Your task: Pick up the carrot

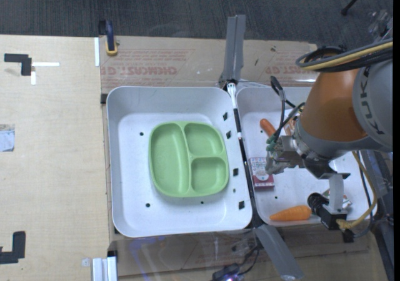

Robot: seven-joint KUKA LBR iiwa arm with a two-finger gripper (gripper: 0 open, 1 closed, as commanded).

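Observation:
An orange carrot lies along the front wall of the right bin. Part of a second, smaller orange piece pokes out near the bin's back left, the rest hidden by the arm. My gripper hangs over the left half of the right bin, just above and beside a small red and white box. The carrot lies apart from the gripper, toward the front.
The left bin holds a green divided plate. The grey and orange arm covers much of the right bin's right side. A grey divider post stands behind the two bins.

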